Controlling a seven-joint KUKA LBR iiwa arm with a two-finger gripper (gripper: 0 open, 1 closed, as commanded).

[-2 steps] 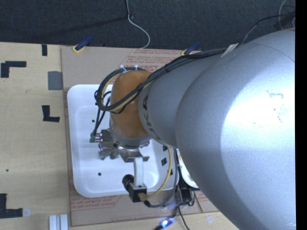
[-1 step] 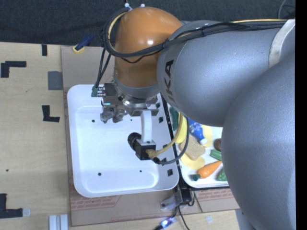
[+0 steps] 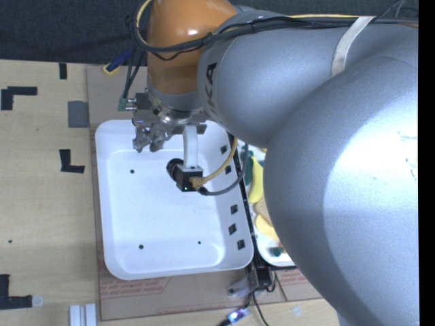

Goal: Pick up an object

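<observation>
My gripper (image 3: 152, 140) hangs over the far left corner of the left white bin (image 3: 163, 250), below the orange wrist band (image 3: 180, 19). Nothing shows between its tips. A white bracket with a small black unit (image 3: 183, 176) hangs from the wrist over the bin's middle. In the right bin, a yellow object (image 3: 256, 187) and a green one (image 3: 249, 170) peek out beside the arm, with another yellowish piece (image 3: 265, 228) lower down. Most of the right bin is hidden behind the arm.
The big grey arm (image 3: 326, 148) covers the right half of the view. The bins stand on a brown cardboard sheet (image 3: 136, 294) over a tan bench with black marks (image 3: 68, 160). Cables (image 3: 245, 297) lie at the bins' front edge.
</observation>
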